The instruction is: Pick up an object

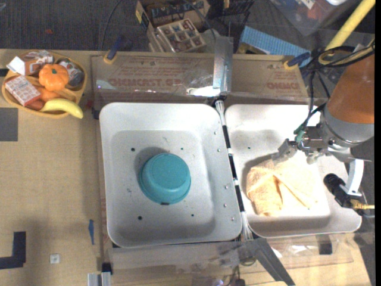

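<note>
**Arm over the right bin, cloth beneath it**

From where I stand, the grey arm with its orange band comes in from three o'clock and hangs above the right bin. The gripper points toward nine o'clock, low over the bin floor, and its tip seems to meet the upper edge of a crumpled yellow cloth. Whether the claw is apart or together I cannot tell; the tip is too small and blurred against the white, and nothing is plainly caught in it.

The cloth lies in the lower half of the right bin, bunched and orange-tinted at its seven o'clock end, flatter and paler toward four o'clock.

In the left bin a teal bowl sits upside down close to the middle, well apart from the arm.

On the bench at ten o'clock, outside both bins, a shallow dish holds a small orange pumpkin, a banana and some little printed boxes. Behind the bins, at twelve o'clock, lie flattened cardboard sheets.
</note>
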Controlling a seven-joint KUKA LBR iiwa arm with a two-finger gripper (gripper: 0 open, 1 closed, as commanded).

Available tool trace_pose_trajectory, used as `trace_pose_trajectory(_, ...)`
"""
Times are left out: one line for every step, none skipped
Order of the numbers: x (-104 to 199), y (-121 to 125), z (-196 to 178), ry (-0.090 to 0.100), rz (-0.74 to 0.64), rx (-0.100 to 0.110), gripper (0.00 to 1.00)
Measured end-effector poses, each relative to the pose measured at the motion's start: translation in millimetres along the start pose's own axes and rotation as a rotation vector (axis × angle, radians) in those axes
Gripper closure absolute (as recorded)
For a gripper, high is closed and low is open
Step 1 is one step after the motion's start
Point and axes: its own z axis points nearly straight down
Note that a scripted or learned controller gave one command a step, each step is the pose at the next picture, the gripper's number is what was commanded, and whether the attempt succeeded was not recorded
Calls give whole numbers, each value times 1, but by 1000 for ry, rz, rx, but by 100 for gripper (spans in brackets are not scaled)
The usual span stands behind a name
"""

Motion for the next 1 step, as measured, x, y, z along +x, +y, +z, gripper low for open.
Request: trace_pose_trajectory(-3, -1, 98, -2, -50, -15, 0)
